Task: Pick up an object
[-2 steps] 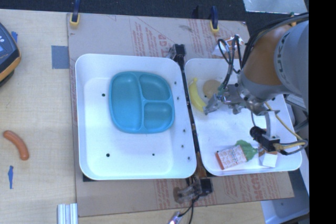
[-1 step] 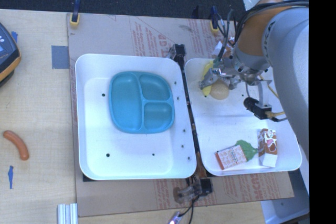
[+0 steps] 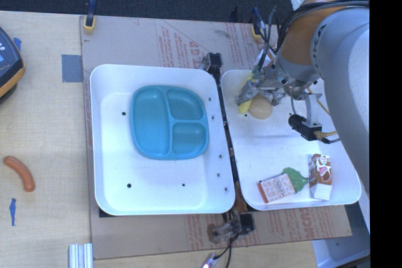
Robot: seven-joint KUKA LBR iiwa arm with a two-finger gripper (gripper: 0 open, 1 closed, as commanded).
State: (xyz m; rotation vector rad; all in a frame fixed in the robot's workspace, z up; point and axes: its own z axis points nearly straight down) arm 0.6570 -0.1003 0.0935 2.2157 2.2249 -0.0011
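The grey arm with its orange band reaches in from the right over the right bin (image 3: 251,192). My gripper (image 3: 256,95) hangs at that bin's far left corner, right over a tan round object (image 3: 260,110) and a yellow item (image 3: 244,107) beside it. The gripper's body hides the fingertips. Near the bin's front lie a small red-and-white packet (image 3: 276,187), a green piece (image 3: 295,177) and a white-and-brown carton (image 3: 320,177).
The left bin (image 3: 110,135) holds a blue divided plate (image 3: 169,122). A sausage-shaped toy (image 3: 19,173) lies on the bench at the far left, and a dark device (image 3: 7,63) sits at the left edge. Clamps stand between the bins.
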